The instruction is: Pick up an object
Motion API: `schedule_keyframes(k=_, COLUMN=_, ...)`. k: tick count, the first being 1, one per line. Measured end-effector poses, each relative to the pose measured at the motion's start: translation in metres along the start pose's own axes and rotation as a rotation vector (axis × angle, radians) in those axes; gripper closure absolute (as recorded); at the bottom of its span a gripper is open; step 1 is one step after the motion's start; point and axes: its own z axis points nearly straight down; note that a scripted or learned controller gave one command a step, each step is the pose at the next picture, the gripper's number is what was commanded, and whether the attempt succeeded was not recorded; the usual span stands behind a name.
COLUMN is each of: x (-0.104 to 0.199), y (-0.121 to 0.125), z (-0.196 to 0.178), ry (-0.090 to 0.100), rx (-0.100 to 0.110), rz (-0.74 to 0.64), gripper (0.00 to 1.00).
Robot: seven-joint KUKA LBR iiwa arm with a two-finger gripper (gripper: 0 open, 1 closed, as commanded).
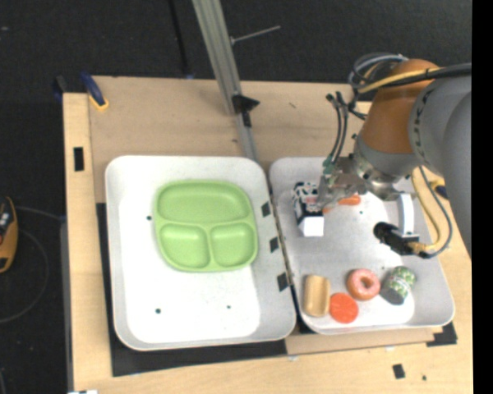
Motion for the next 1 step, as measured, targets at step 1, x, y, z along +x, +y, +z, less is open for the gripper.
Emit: schedule_keyframes(k=1, x=-0.0047, y=0.0076, z=-0.0633, ry=-0.004, rx=0.010, rz=-0.002, gripper=1.00)
